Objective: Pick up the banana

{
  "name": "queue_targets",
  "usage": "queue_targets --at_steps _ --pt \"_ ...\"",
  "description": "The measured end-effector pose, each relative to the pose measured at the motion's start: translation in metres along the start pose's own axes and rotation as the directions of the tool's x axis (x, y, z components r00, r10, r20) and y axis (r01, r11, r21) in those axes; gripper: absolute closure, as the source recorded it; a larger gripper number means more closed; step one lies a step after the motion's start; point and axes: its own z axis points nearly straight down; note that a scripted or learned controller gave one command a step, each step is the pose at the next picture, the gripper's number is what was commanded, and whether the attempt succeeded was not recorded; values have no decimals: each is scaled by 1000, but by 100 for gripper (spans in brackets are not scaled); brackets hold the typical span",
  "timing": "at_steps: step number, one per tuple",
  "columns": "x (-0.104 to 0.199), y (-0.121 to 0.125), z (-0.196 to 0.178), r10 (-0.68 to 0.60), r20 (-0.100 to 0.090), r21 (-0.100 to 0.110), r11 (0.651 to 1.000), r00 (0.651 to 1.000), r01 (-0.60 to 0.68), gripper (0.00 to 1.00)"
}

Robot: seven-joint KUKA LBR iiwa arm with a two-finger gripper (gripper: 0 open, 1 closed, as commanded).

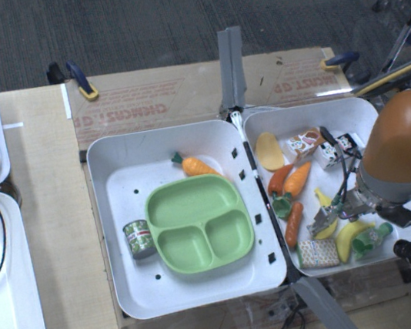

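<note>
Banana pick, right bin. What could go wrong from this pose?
1. Clutter: the banana lies against a green item and a mesh packet, so the gripper may catch a neighbour instead.
2. The gripper sits over the banana's left end, not its middle; an off-centre grasp could let it pivot out.
3. The carrots lie close by and may get nudged.

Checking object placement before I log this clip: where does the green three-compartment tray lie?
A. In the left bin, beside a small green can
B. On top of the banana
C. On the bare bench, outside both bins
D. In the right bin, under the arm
A: the green tray lies flat in the left bin, with the small can against its left edge.
</note>
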Motion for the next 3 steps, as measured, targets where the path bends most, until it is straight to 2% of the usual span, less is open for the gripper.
queue_targets --at_steps 1,2,3 --pt "-1 1 -9 4 1 -1 1000 1000 -4 100" --pt "51 9 -100 -191 1 -1 982 982 191 100" --pt "3 54 -209 -187 2 0 982 982 187 100"
